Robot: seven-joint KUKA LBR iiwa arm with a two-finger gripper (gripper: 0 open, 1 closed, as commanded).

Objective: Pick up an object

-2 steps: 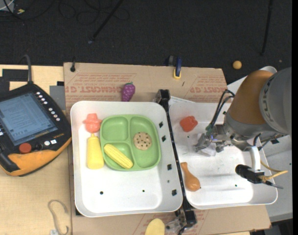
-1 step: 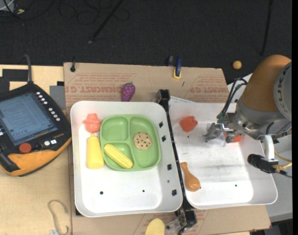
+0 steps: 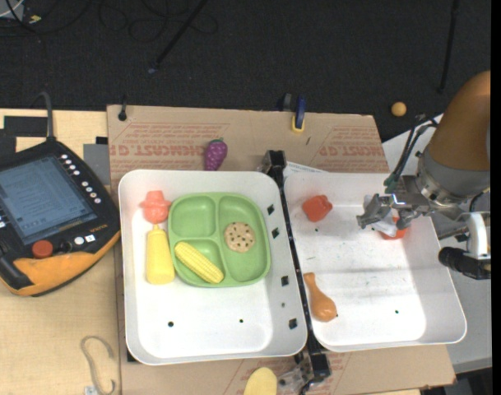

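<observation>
My gripper (image 3: 385, 217) hangs low over the right bin (image 3: 415, 319), toward its far right part. A small red-orange object (image 3: 391, 232) peeks out just beneath and in front of it, mostly hidden by the gripper. In the same bin, a red toy pepper (image 3: 316, 208) lies at the far left and an orange drumstick (image 3: 320, 299) at the near left. The left bin (image 3: 201, 319) holds a green divided plate (image 3: 192, 220) with a cookie (image 3: 239, 237) and a corn cob (image 3: 199, 262). A yellow bottle (image 3: 158, 255) and a pink toy (image 3: 155, 206) lie beside the plate.
A purple grape bunch (image 3: 215, 153) lies on the cardboard behind the left bin. A yellow toy (image 3: 261, 381) sits in front of the bins. A teach pendant (image 3: 44, 212) rests on the bench to the left. The divider (image 3: 285, 245) between the bins runs down the middle.
</observation>
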